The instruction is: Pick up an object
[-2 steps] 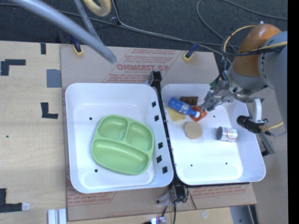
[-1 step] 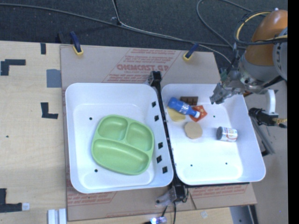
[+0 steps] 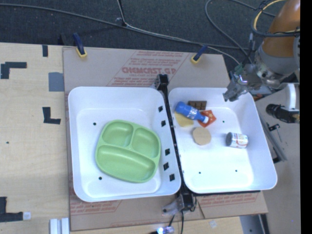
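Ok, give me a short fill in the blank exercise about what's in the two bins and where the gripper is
1. The green divided plate lies in the ____ bin as the camera sees it.
2. The blue bottle lies in the right bin, close to the ____ between the bins.
3. The small can lies on its ____.
4. The gripper is above the right bin's ____ corner in the picture.

Missing words: left; divider; side; upper right
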You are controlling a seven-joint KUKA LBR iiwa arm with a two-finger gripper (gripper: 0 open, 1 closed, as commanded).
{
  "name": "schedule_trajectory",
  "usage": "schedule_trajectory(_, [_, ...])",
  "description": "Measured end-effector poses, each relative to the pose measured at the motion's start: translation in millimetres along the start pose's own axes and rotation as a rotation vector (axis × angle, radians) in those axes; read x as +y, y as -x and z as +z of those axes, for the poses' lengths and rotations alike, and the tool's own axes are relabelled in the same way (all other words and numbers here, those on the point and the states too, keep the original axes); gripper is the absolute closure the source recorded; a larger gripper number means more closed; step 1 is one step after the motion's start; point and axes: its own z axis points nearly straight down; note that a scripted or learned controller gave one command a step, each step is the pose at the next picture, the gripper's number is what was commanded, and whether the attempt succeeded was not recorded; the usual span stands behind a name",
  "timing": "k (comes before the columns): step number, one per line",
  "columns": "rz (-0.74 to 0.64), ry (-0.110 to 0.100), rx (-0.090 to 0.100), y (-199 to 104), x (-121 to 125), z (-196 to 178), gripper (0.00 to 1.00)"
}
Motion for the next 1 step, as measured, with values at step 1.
schedule_trajectory(1, [0.001, 0.000, 0.000, -0.1, 1.1, -42.4, 1.00])
